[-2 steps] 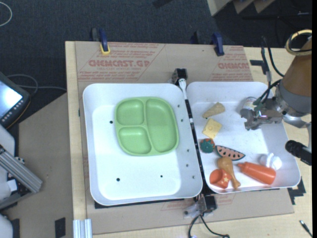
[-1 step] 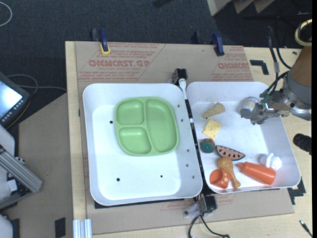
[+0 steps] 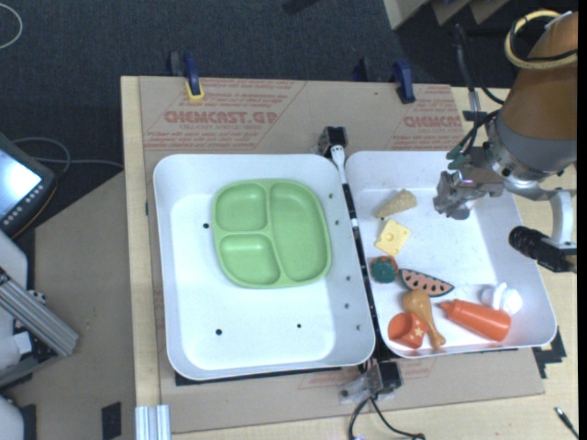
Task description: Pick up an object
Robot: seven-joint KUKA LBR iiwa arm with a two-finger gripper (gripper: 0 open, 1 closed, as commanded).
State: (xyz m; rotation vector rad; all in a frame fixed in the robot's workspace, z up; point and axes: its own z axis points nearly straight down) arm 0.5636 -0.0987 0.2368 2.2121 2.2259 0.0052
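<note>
We're looking at the right white bin [image 3: 527, 273], where the candidates lie: a pale wedge of toy cheese or bread [image 3: 396, 203] nearest the top, a yellow holed cheese slice [image 3: 393, 238] just below it, a small red-and-green toy like a strawberry [image 3: 383, 269], a watermelon slice [image 3: 427, 283], then along the lower rim a brown drumstick [image 3: 424, 312] lying over a red tomato-like piece [image 3: 404, 330], an orange carrot-shaped toy [image 3: 477, 318] and a little white piece [image 3: 503, 296] touching its thick end

Which of these is the target we can't say yet, none is off the floor of the bin

The gripper [image 3: 456, 193] hangs over the upper part of that bin, right of the pale wedge and apart from it, with nothing between its fingers that we can see; whether they are spread or closed we cannot tell from this slant

So what might go wrong? We judge the lower cluster the risky pick: drumstick, tomato and carrot crowd together, and a descent there could nudge one into another or pinch two at once. The flat cheese slice may slip under the fingertips. The wedge looks the cleanest, but a drop straight down from here would land on bare plastic beside it

Over in the left white bin [image 3: 183, 273] the green divided tray [image 3: 272, 233] sits alone, well away from the action
</note>
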